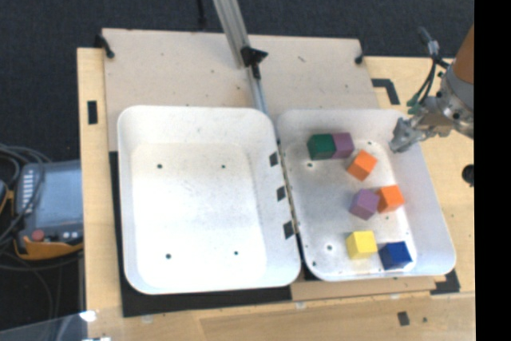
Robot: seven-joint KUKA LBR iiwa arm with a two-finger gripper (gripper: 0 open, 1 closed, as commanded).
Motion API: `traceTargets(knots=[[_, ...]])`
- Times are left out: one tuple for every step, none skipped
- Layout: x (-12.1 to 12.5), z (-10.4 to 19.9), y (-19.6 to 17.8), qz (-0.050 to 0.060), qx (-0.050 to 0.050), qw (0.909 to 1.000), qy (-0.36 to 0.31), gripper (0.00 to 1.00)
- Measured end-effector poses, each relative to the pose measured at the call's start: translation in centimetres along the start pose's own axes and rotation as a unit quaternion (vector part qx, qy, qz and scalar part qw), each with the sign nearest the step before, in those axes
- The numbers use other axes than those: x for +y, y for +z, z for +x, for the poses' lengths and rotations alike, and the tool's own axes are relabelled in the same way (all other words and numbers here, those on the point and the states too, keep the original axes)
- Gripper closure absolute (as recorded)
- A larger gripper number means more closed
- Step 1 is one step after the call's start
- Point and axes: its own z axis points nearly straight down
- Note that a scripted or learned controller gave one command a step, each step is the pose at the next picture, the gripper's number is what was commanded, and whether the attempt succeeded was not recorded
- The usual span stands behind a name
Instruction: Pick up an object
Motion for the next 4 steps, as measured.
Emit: traceTargets(knots=[[0.1,-0.2,-3.4,0.001,0.0,1.0,0.0,1.0],[0.0,4.7,-2.1,0.003,0.001,1.0,-0.002,1.0],[0.7,9.5,-2.5,0.003,0.002,1.0,-0.002,1.0],[2.4,14.6,-1.0,0.005,0.002,1.0,-0.002,1.0]])
